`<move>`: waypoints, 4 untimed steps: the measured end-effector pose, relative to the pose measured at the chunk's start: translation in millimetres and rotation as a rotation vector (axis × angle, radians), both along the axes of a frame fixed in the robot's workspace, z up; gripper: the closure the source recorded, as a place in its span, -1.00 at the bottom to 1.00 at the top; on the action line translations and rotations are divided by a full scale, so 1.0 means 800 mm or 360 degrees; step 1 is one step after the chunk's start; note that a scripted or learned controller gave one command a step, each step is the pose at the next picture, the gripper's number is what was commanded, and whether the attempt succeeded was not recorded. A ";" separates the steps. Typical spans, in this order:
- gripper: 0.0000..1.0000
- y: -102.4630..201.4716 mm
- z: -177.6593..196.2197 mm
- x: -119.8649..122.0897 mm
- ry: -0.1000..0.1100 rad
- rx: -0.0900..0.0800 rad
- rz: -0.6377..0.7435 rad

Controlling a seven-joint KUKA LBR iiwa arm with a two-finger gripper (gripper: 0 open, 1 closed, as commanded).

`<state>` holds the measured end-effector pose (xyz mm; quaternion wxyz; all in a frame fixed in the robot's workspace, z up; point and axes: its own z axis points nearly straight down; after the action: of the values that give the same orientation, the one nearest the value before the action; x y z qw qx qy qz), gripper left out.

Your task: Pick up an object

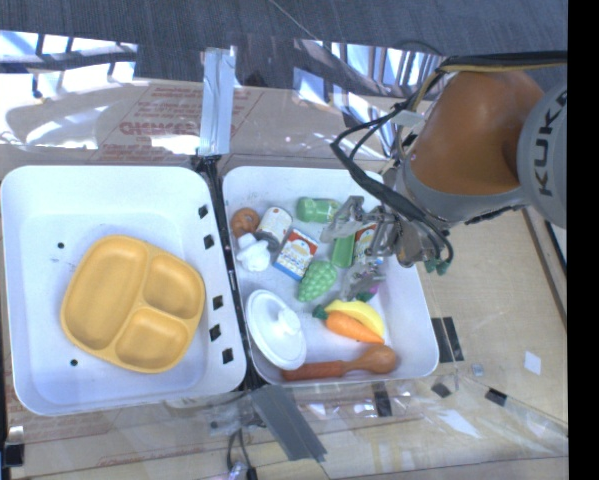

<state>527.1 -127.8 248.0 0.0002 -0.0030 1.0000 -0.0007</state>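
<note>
Gripper (364,248) low in right bin (409,313), over green toys; jaws' state can't tell. Green studded piece (317,281) just left-below, banana (357,315) and carrot (353,329) below.

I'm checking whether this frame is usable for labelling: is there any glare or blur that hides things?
Camera view: strong glare streaks the clear sheeting behind the bins; the gripper is dark and cluttered, so its fingers are hard to read; the yellow tray and white lid look evenly lit and sharp.
</note>
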 end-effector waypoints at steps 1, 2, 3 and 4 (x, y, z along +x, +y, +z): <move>-1.00 -0.016 -0.153 0.036 0.0017 0.0008 0.0095; -1.00 0.028 -0.186 0.033 -0.0018 -0.0016 -0.0137; -1.00 0.025 -0.180 0.016 -0.0063 -0.0026 -0.0337; -1.00 0.021 -0.188 0.085 -0.0015 -0.0003 -0.0461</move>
<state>595.4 -111.4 97.4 0.0050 0.1413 0.9899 -0.0016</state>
